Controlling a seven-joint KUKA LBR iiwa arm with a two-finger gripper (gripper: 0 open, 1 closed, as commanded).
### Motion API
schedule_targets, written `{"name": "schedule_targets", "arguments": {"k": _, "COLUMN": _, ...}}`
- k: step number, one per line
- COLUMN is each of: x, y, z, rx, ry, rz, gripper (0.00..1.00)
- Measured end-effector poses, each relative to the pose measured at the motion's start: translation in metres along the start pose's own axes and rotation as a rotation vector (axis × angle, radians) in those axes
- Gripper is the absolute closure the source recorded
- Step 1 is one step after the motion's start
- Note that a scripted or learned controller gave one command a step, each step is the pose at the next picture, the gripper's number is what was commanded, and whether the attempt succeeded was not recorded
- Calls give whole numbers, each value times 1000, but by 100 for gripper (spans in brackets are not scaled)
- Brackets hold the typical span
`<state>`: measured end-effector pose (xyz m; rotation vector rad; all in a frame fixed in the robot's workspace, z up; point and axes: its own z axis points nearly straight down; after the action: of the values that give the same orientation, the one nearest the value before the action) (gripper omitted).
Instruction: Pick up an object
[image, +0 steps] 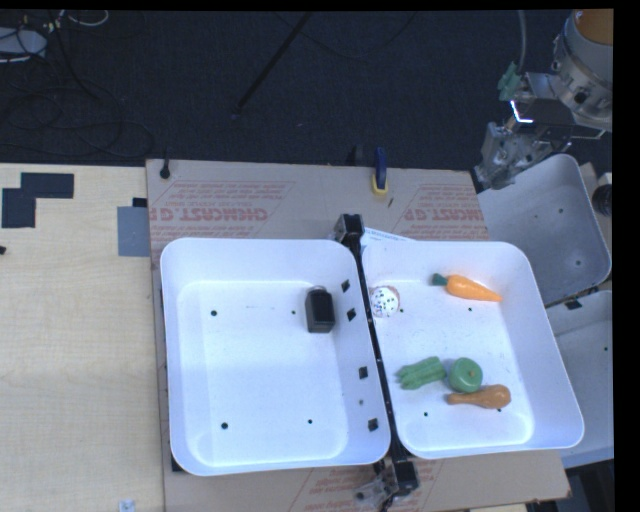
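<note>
Hovering high at the far right, the gripper (500, 160) sits well outside both bins, and whether it is parted or closed I cannot tell from here. Nothing is picked yet; the whole reach, descent and grab look to be left. The left bin (190, 400) carries a lone black block (319, 309) near its right wall. The right bin (540, 340) offers a carrot (468, 288), a spotted white ball (384, 300), a green toy (421, 373), a green round piece (465, 375) and an orange-brown piece (482, 397).
</note>
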<state>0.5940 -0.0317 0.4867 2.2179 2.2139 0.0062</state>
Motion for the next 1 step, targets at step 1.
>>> {"name": "schedule_targets", "arguments": {"k": 1, "x": -31, "y": 36, "z": -52, "rx": 8, "ry": 0, "rz": -2, "gripper": 100}}
